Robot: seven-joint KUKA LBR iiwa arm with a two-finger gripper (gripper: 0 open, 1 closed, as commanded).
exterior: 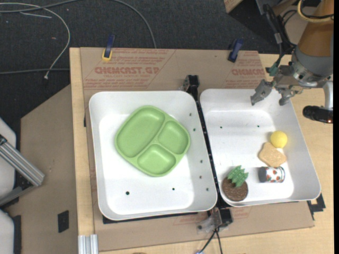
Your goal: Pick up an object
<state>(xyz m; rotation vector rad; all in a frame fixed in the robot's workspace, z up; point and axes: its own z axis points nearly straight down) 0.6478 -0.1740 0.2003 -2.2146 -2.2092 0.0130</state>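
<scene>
Hanging over the upper right corner of the frame, the grey arm (pixel 317 36) with its orange band carries the jaws (pixel 272 92) above the top edge of the right bin (pixel 233 115); the two dark fingers (pixel 259 94) are spread apart with nothing between them.

Both bins are shallow, smooth white plastic with rounded corners, sitting side by side on a brown cardboard-covered desk (pixel 79 142) printed with red lettering. Two blue clamps (pixel 109 45) grip the desk's far edge.

The left bin (pixel 106 194) holds a matte light-green divided plate (pixel 152 140), roughly rounded-square and turned at an angle, with three compartments.

The graspable things cluster in the lower right part of the right bin, well below the jaws. A small round yellow ball (pixel 278 138) lies highest, touching a tan, bread-like slice (pixel 271 155) with a rough surface just beneath it. Under that lies a small can (pixel 271 174) on its side, white with red spots and a dark end. To its left, near the bin's lower left corner, stands a toy potted plant (pixel 235 184), spiky green leaves over a round brown base.
</scene>
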